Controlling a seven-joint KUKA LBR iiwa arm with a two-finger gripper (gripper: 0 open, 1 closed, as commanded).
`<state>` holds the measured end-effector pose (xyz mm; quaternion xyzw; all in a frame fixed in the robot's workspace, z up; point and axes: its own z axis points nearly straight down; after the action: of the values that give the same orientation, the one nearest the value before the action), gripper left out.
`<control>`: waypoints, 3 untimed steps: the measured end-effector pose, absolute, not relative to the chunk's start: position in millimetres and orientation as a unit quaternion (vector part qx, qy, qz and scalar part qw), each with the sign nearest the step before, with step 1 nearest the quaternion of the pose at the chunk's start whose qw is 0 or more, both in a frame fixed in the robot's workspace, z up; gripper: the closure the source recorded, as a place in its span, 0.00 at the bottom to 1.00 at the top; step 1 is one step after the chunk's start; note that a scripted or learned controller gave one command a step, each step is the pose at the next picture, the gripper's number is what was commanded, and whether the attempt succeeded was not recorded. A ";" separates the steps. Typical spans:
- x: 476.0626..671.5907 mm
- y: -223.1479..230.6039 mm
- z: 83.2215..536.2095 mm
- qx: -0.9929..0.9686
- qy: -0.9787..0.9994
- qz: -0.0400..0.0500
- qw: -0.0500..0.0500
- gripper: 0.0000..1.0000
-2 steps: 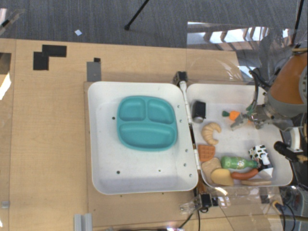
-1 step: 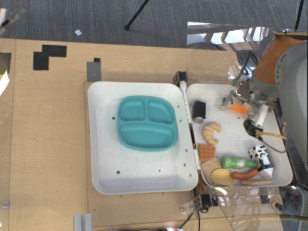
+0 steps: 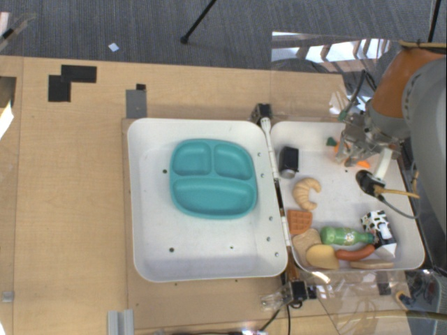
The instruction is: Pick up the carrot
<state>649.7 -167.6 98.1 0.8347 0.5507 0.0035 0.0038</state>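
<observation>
The carrot [image 3: 335, 145] lies at the far end of the right bin [image 3: 412, 257]. Its green top points left, and an orange piece of it shows again at the gripper's lower right. My gripper [image 3: 353, 152] is down over the carrot's middle and hides most of its body. Whether the carrot is held between the jaws is hidden by the wrist.
The right bin also holds a black block [image 3: 288, 159], a croissant [image 3: 306, 192], a waffle [image 3: 299, 220], a pale bread roll [image 3: 316, 251], a green vegetable [image 3: 346, 237], a sausage [image 3: 356, 252] and a cow-patterned toy [image 3: 377, 223]. A teal divided plate [image 3: 211, 178] sits in the left bin [image 3: 150, 257].
</observation>
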 end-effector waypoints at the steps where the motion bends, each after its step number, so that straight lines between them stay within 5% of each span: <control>1: 649.3 -168.0 97.6 0.834 0.552 0.002 0.004 0.00; 2: 645.3 -194.0 87.0 0.826 0.563 0.004 -0.001 0.00; 3: 648.2 -192.6 99.8 0.823 0.568 0.005 0.004 1.00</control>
<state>648.2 -192.6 99.8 0.8233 0.5676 0.0050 0.0038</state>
